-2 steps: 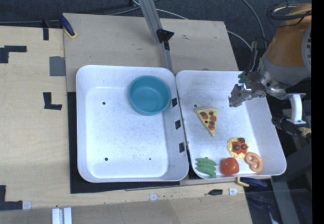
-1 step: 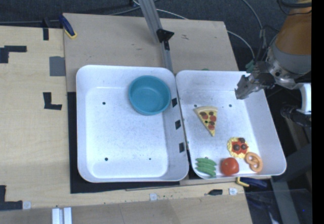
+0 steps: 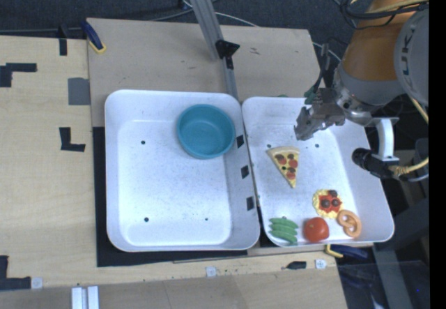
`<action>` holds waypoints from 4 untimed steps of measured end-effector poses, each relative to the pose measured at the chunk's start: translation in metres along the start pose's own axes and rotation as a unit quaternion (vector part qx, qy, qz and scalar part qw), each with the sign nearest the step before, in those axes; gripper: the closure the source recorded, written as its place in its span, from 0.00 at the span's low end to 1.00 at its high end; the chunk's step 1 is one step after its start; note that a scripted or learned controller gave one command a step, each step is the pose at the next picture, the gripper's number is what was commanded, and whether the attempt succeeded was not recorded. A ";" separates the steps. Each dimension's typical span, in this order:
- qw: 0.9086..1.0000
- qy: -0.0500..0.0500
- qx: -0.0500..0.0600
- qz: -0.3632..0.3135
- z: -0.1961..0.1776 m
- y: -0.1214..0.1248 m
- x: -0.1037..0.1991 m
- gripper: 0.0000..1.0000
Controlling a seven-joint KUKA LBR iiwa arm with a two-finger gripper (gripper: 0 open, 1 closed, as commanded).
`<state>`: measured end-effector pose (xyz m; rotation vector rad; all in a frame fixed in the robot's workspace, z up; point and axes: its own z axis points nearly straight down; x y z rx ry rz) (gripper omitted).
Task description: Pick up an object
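On your table (image 3: 56, 161), two white bins side by side. Left bin (image 3: 132, 182): one blue bowl (image 3: 205, 131), upright, near the back right corner. Right bin (image 3: 362, 182): five toy food items. Pizza slice (image 3: 286, 164), roughly mid-bin, point aimed toward the front edge. Small round tart with dark berries (image 3: 327, 201), front right (its topping is too small to name further). Pretzel (image 3: 348, 222), just beside the tart, close to the front right corner. Red tomato (image 3: 316, 229), front edge, just left of the pretzel. Green pea pods (image 3: 283, 229), front left corner, near the tomato. Gripper (image 3: 305, 130): you see it over the back of the right bin, above and apart from the pizza slice; whether its fingers are spread or pressed together cannot be told. Nothing is seen between them.
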<state>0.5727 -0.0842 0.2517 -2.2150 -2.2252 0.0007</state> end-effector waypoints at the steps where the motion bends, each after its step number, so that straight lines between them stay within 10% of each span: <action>1: 1.000 0.000 0.000 0.000 0.016 0.001 0.047 1.00; 4: 1.000 -0.001 0.000 0.001 0.028 0.013 0.183 1.00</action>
